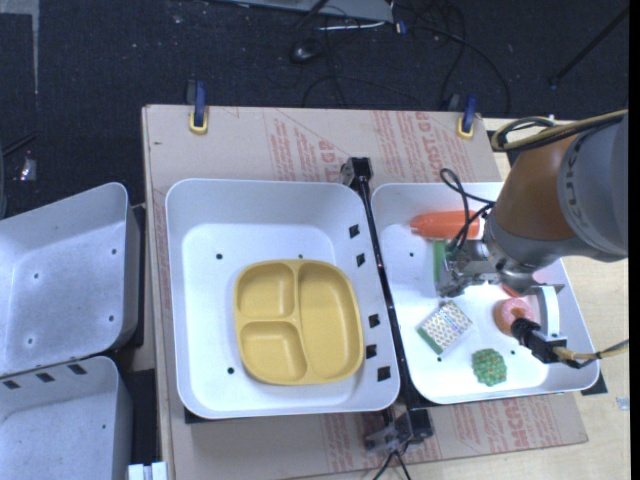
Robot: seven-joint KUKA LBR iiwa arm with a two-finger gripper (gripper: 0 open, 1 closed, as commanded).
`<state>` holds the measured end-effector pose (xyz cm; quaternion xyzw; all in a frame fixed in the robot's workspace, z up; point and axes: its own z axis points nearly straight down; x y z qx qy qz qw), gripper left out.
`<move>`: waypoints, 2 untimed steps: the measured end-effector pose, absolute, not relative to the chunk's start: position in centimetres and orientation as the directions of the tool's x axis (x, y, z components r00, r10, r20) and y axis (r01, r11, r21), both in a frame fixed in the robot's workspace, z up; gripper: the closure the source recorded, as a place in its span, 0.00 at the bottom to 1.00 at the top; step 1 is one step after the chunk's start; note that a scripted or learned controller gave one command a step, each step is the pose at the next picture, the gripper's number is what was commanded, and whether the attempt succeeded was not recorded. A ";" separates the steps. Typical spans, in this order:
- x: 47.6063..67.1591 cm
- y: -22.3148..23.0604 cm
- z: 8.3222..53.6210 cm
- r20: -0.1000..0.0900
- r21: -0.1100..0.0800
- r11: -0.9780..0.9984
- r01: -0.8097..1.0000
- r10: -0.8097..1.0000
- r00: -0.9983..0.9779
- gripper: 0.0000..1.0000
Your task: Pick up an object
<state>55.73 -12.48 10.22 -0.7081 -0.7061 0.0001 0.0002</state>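
Observation:
The right bin (420,380) holds several small objects. An orange carrot (438,225) lies at its back, partly under the arm. A green and white checkered packet (445,325) rests in the middle, a green knobbly piece (489,366) near the front, and a pink and red piece (513,314) at the right. A thin green item (438,260) sits just left of my gripper (456,274), which hangs low over the bin's middle, just behind the packet. The wrist and its cables hide what is under it.
The left bin (190,268) bears a yellow divided plate (298,320). A black divider (378,288) runs between the two bins. Grey trays (60,268) lie off the bench at the left. The arm's orange and grey body (560,198) covers the right bin's back right corner.

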 end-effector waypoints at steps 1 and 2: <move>55.1 -12.9 14.9 -0.001 0.004 -0.002 1.000 1.000 0.002 1.00; 55.4 -12.6 19.3 -0.001 0.005 0.002 1.000 1.000 -0.002 1.00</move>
